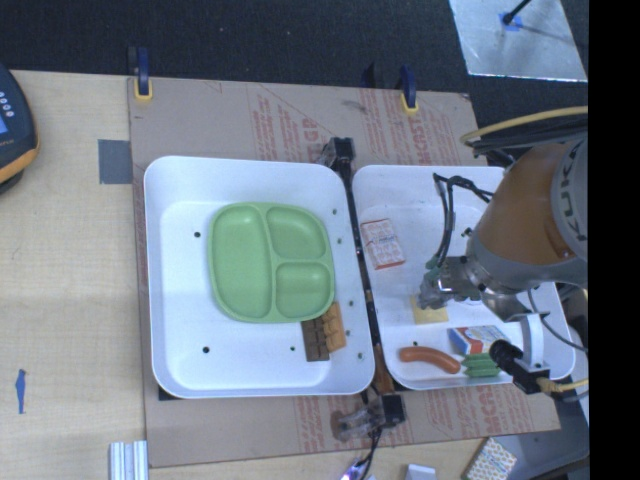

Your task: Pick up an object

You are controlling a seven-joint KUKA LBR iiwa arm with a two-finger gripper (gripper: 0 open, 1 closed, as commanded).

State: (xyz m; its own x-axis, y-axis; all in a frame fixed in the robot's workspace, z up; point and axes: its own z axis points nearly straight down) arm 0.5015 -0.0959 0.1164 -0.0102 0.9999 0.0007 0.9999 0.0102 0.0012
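Note:
The right bin (400,183) holds a small red-and-white packet (382,243), a pale yellow block (431,314), an orange-red sausage (431,358), a blue-and-white box (470,340) and a green piece (481,368). My gripper (437,290) comes in from the right and hangs directly over the yellow block, its tip touching or nearly touching the block's top. The wrist hides the fingers. In the left bin (165,268) lies a green divided plate (270,261) with a brown waffle-like block (324,336) at its lower right.
Both bins rest on a cardboard sheet (250,118) held by clamps at the back. The arm's grey and orange body (530,223) covers the right bin's right side. Cables run over the bin's back. A yellow-rimmed device (12,128) sits at far left.

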